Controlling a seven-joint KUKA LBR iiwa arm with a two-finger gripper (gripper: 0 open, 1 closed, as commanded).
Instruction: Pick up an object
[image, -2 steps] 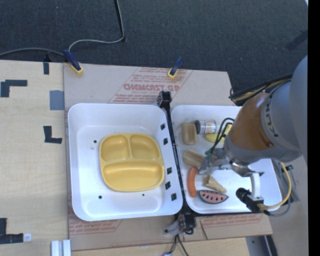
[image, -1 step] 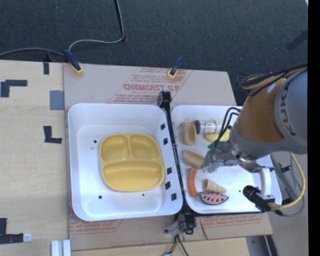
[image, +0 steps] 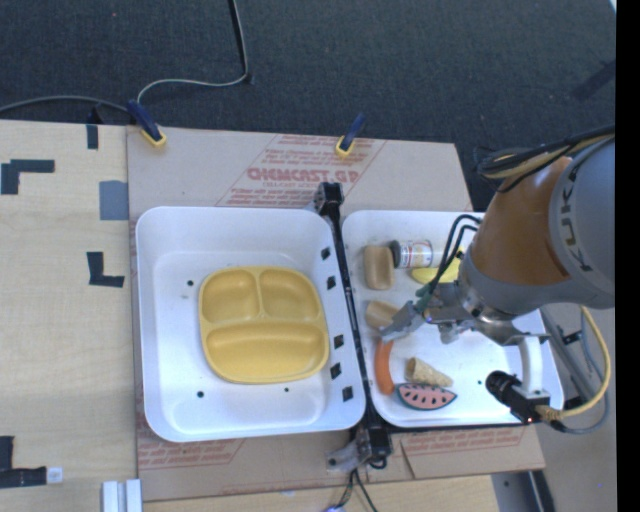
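The right bin (image: 520, 408) holds several toy foods. A tan bread piece (image: 377, 265) and a small can (image: 413, 252) lie at its far left. A yellow item (image: 443, 270) is partly hidden under the arm. Nearer the front are an orange sausage (image: 384, 368), a tan wedge (image: 428, 373) and a watermelon slice (image: 427, 396). My gripper (image: 405, 321) hangs low over the bin's left half, right beside a second tan piece (image: 380, 314). Whether it touches that piece I cannot tell.
The left bin (image: 165, 300) holds a yellow divided plate (image: 264, 324). A black divider (image: 342, 300) with clips runs between the bins. The arm's orange band (image: 515, 250) covers the right bin's far right part. Cables trail at the bench's far edge and front right.
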